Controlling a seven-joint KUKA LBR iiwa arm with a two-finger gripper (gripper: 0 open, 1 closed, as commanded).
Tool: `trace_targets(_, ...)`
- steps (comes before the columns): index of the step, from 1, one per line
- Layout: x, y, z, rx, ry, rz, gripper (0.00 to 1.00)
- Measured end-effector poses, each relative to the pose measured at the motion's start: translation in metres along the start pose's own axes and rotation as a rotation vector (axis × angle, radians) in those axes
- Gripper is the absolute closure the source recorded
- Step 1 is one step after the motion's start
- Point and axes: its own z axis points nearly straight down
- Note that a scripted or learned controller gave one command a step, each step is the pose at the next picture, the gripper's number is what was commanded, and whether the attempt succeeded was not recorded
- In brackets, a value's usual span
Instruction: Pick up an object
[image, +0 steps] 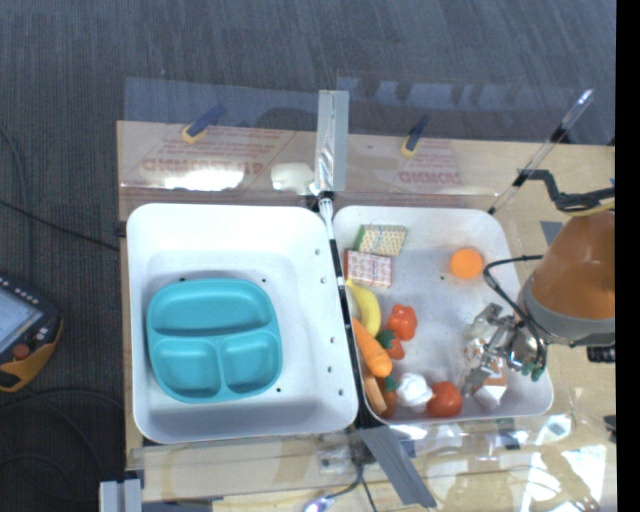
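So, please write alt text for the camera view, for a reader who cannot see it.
The gripper is low in the right bin, beside a red tomato and other toy foods. The left bin holds a teal divided plate.

Robotics lab, bench with twin white bins, teach pendant on grey carpet

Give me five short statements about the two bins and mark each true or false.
1. The teal tray lies in the left bin. True.
2. The orange ball sits in the left bin. False: it is in the right bin.
3. The claw hangs over the right bin. True.
4. The banana lies on the teal tray. False: it lies in the right bin, near the divider.
5. The tomato lies near the claw. True.
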Motion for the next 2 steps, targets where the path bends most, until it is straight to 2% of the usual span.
trace_targets(1,-0.010,0.009,-0.016,-0.012,-0.037,-0.006,1.00)
trace_targets(2,-0.017,0.062,0.000,-0.004,0.008,0.053,1.00)
